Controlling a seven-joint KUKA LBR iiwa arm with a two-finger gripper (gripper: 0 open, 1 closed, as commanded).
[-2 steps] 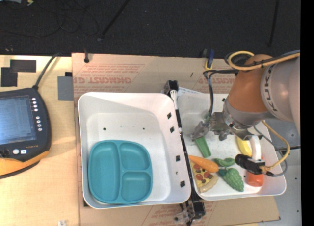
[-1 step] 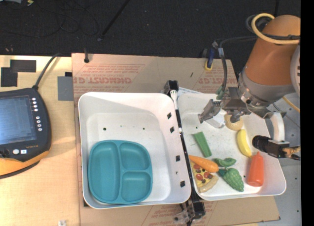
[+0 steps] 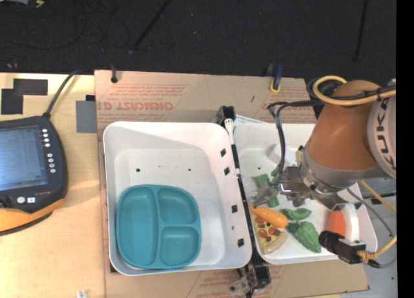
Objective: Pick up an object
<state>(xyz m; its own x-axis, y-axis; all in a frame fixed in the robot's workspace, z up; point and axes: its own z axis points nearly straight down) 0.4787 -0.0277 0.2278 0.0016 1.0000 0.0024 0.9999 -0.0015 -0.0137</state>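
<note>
One pizza slice (image 3: 270, 236), one carrot (image 3: 270, 216), two green vegetables (image 3: 307, 234).

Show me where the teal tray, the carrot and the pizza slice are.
teal tray (image 3: 138, 207): camera view, bare floor of its left compartment.
carrot (image 3: 270, 216): camera view, middle of its orange body.
pizza slice (image 3: 268, 233): camera view, its topped face.
</note>
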